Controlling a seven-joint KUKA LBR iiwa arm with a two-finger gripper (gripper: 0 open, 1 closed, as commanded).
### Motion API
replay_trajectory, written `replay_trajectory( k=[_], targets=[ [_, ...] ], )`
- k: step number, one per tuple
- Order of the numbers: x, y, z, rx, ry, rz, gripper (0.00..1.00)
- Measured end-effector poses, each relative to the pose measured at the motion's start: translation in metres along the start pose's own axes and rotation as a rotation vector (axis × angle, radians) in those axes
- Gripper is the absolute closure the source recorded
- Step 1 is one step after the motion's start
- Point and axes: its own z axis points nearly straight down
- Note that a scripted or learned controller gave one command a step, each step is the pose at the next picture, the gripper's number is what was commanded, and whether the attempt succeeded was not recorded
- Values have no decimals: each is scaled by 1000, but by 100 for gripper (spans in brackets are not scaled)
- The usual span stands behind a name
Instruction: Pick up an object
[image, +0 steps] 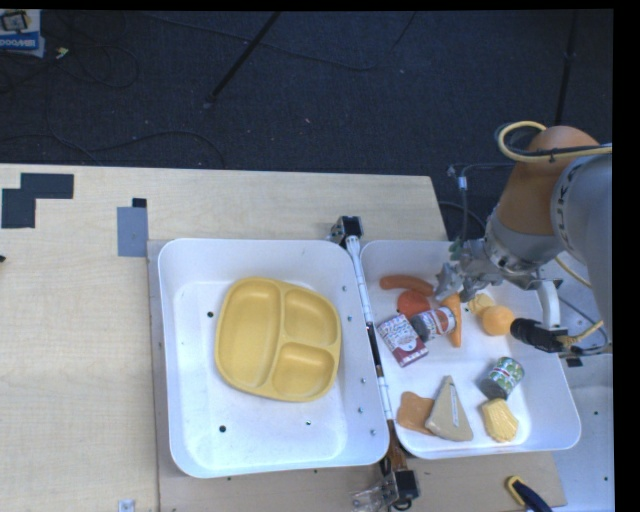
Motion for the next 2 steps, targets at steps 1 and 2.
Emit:
replay_trajectory(
  k=[1, 2],
  targets=[
    [83, 5, -113, -3, 1, -2, 100],
    [112, -59, -99, 2, 1, 1, 100]
  ],
)
